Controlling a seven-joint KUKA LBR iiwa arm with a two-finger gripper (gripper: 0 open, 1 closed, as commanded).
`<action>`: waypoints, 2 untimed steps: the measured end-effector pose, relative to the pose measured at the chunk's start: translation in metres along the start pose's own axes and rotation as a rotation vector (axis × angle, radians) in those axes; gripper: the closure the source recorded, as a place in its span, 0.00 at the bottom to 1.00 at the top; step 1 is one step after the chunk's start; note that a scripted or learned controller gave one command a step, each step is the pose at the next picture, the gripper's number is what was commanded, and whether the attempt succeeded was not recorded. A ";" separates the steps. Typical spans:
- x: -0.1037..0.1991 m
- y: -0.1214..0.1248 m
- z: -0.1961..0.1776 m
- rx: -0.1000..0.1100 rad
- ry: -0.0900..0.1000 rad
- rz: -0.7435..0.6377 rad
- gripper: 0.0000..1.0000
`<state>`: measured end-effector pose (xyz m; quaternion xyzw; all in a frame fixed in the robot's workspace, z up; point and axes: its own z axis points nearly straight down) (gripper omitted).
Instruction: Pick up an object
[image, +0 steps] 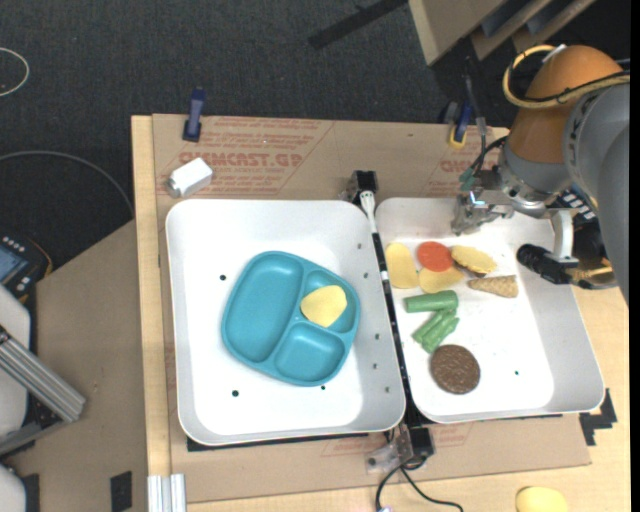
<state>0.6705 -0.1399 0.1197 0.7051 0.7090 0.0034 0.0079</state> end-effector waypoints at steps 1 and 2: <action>0.000 0.001 -0.011 -0.003 -0.002 -0.001 1.00; 0.000 0.002 -0.021 -0.006 -0.003 -0.002 1.00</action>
